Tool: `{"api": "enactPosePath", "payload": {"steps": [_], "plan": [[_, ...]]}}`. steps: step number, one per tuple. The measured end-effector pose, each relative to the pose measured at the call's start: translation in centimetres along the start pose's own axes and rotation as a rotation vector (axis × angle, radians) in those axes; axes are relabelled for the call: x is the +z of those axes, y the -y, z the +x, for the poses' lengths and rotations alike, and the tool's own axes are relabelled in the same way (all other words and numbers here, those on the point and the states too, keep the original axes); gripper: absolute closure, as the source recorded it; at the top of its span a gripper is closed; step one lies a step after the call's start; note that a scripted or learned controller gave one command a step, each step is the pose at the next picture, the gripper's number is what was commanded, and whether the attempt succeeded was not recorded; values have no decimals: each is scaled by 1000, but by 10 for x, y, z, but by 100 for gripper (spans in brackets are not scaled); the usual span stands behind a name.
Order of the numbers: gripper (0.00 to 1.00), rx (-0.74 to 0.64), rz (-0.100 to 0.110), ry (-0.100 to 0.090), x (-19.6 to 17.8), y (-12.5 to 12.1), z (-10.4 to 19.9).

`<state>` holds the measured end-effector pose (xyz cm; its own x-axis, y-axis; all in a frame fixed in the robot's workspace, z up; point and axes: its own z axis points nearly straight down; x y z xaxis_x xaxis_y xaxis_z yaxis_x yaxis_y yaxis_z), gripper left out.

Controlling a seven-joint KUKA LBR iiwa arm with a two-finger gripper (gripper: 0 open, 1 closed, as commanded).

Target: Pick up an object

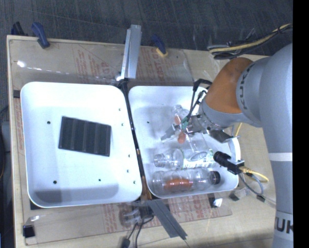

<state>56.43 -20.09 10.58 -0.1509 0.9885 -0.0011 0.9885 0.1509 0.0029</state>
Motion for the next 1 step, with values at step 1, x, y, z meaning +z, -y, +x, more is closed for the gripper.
{"api": "enactPosePath", "payload": {"steps": [1], "plan": [[100, -140, 6, -2, -72, -38, 54]]}}
